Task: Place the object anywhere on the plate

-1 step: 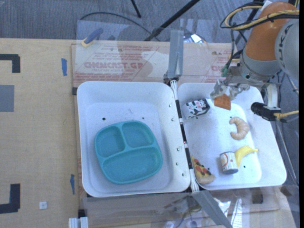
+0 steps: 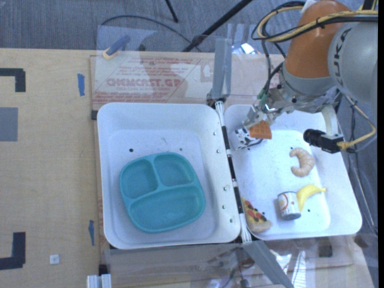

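A teal divided plate (image 2: 161, 191) lies in the left bin (image 2: 114, 131) with nothing on it. My gripper (image 2: 247, 134) hangs over the far left corner of the right bin (image 2: 342, 179), close to the wall between the two bins. An orange wedge-shaped object (image 2: 261, 131) sits right against the gripper's right side. I cannot make out whether it is gripped or resting on the bin floor.
In the right bin lie a pale shrimp-like piece (image 2: 302, 161), a yellow banana (image 2: 311, 193), a small can (image 2: 288, 204) on its side, and a pizza slice (image 2: 256, 216) at the near left corner. The grey arm with its orange band (image 2: 318, 23) reaches in from the upper right.
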Available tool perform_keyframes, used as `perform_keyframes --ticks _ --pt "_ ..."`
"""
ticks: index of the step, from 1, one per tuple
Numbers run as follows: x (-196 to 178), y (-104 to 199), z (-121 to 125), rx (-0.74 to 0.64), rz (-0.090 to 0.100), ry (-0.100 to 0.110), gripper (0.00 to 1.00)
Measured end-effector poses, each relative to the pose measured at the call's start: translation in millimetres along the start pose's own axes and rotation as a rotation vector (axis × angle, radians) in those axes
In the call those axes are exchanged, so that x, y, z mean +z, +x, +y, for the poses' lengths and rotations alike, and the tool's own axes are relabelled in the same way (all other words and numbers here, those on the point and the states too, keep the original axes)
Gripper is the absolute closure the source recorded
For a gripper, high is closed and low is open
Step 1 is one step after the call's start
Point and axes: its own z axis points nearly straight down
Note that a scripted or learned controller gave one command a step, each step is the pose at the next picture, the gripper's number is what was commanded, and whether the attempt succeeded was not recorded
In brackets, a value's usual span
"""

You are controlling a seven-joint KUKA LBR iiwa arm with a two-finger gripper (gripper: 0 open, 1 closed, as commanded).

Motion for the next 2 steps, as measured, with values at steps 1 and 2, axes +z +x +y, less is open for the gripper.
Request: perform_keyframes --ticks 1,2 --pt "0.9 84.1 -59.1 0.043 0.0 0.0 1.0" --pt "31.5 120.6 -61.8 0.096 -0.021 -0.029 1.0"
